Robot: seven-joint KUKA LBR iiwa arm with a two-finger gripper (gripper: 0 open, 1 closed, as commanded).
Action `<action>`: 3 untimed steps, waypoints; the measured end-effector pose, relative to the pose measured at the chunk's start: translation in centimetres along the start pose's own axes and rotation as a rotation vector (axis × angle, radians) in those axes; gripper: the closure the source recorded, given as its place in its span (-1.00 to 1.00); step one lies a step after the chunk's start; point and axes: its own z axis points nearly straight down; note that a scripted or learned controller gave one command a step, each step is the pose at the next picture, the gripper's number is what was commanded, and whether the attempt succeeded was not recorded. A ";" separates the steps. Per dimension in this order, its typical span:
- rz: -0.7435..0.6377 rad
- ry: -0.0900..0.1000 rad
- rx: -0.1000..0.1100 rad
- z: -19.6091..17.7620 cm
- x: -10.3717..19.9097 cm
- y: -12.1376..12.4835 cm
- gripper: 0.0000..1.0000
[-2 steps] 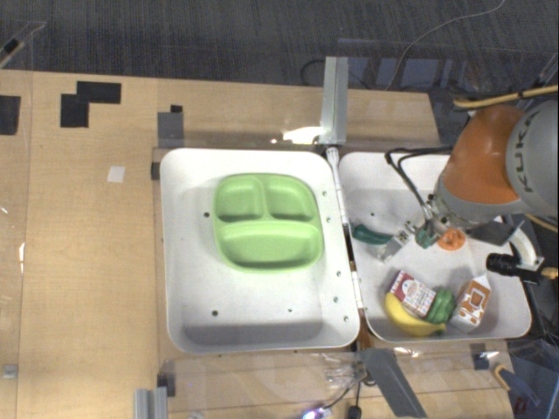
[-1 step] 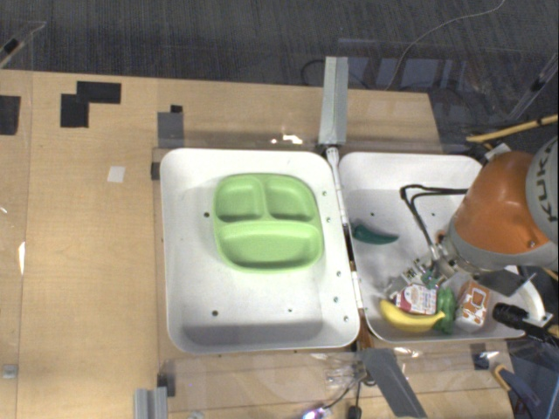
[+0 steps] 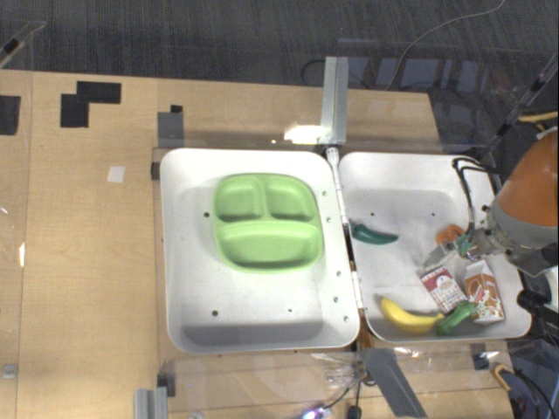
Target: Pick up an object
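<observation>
My gripper point(image 3: 445, 251) hangs low over the right bin point(image 3: 393, 182), near its right side. It comes off the arm's orange band point(image 3: 531, 190). Just above its tip lies a small orange object point(image 3: 449, 233). Right below it lies a red-and-white carton point(image 3: 441, 289), with a second carton point(image 3: 486, 295) beside that. A banana point(image 3: 407, 315) lies along the bin's front wall, touching a green vegetable point(image 3: 457, 318). A dark green pepper point(image 3: 374, 234) rests near the bin's left wall. I see nothing held.
The left bin point(image 3: 188, 234) holds a light green divided plate point(image 3: 266, 221). A metal post point(image 3: 334, 103) stands behind the ridge between the two bins. Black cables point(image 3: 467, 177) run along the right bin's far right corner.
</observation>
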 end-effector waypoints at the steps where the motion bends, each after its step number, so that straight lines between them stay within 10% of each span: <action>1: -0.100 0.009 0.012 -2.8 9.7 -1.4 -1.00; 2: -0.146 0.007 0.010 -6.3 5.1 9.3 -1.00; 3: -0.151 0.008 0.012 -1.3 -0.8 5.1 -1.00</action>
